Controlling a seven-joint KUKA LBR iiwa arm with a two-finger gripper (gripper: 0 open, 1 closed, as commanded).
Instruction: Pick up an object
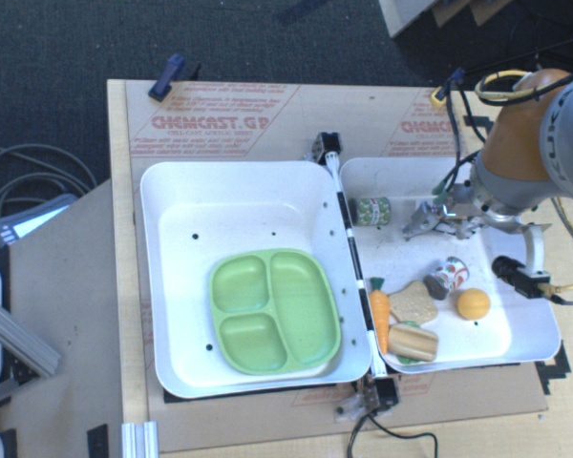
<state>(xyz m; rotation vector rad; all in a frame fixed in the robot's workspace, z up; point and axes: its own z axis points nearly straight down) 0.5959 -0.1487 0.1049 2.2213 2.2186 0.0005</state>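
Bins: we see two white bins side by side; the left bin (172,256) holds a green tray (272,310) with three compartments, the right bin (525,342) holds the loose items.

Candidates: in the right bin we count a small can (371,210) near the back left corner, a carrot (380,318) along the left wall, a sandwich (411,342) at the front, a tan slice (415,303) just behind it, a red-and-white piece (451,275) in the middle, and an orange ball (474,304) to its right.

Nearest thing: we judge the red-and-white piece the likeliest target, as it lies just in front of the gripper.

Handling: we expect these to be light toy foods; the ball looks smooth and round and may roll from a pinch, so we would close across its widest part. The carrot and can offer straighter sides; the carrot touches the wall, which crowds one finger.

Gripper: the gripper (437,219) hangs low over the back of the right bin, between the can and the red-and-white piece; its metal fingers seem splayed apart, and we see nothing between them.

Arm: it reaches in from the right, the orange band (516,146) above the wrist, the wrist bent downward into the bin.
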